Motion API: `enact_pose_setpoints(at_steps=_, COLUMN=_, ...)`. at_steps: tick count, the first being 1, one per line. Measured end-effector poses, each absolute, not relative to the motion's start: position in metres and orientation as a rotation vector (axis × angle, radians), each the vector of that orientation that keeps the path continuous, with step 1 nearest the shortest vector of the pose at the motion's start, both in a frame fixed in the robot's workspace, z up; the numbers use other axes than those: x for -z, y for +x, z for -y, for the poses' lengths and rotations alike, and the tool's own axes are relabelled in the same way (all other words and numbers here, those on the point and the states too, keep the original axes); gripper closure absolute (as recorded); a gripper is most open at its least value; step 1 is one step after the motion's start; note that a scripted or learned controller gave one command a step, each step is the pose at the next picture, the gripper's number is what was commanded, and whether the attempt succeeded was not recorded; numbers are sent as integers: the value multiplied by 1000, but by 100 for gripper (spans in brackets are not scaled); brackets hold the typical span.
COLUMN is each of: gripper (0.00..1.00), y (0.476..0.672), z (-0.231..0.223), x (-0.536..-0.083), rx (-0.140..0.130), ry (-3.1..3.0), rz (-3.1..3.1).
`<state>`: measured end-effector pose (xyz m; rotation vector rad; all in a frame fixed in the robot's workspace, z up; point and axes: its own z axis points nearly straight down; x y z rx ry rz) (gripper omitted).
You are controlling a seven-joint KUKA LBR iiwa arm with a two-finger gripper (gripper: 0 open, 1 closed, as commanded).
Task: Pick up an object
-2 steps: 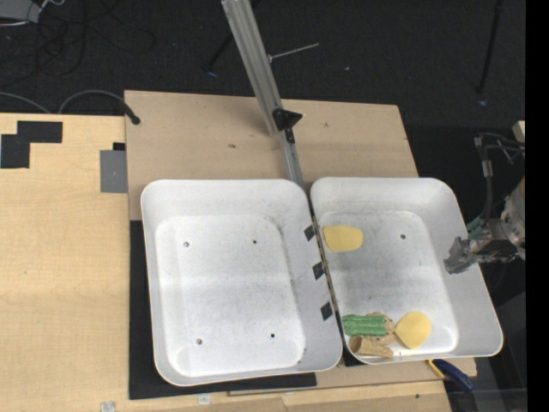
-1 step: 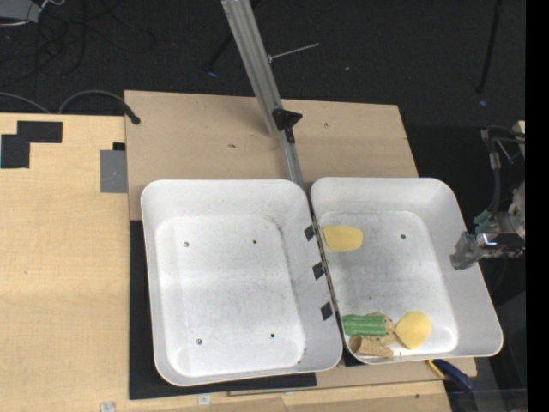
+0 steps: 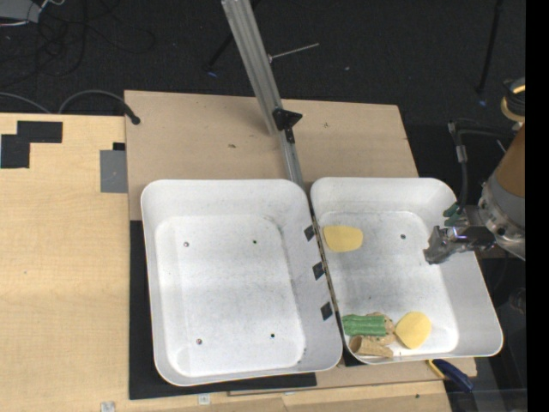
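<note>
Two shallow white bins sit side by side on the tan surface (image 3: 343, 136), the left bin (image 3: 225, 281) and the right bin (image 3: 396, 264), with three small black clips along the divide between them. Seen from the fixed overhead camera, the right bin carries all the loose objects. A flat pale-yellow piece (image 3: 343, 238) lies near its 10 o'clock area, close to the divide. At the 6 o'clock edge, a green ridged object (image 3: 364, 324) lies beside a rounded yellow object (image 3: 413, 329), with a tan crumpled piece (image 3: 373, 345) just below the green one; these three are clustered, touching or nearly so.

The arm enters from 3 o'clock, its orange band at the frame's edge, and the hand (image 3: 442, 247) hovers over the right bin's 3 o'clock rim, well apart from every object. Whether its fingers are spread or pressed together cannot be told; nothing is seen between them.

A slanted aluminium rail (image 3: 257, 67) runs from 12 o'clock down toward the bins' junction.
</note>
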<state>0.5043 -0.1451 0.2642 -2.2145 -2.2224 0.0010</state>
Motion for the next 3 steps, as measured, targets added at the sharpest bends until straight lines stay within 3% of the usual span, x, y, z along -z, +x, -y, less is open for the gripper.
enact_pose_setpoints(at_steps=3, gripper=100, y=530, z=-7, x=-247, rx=0, ry=-2213, rz=2225)
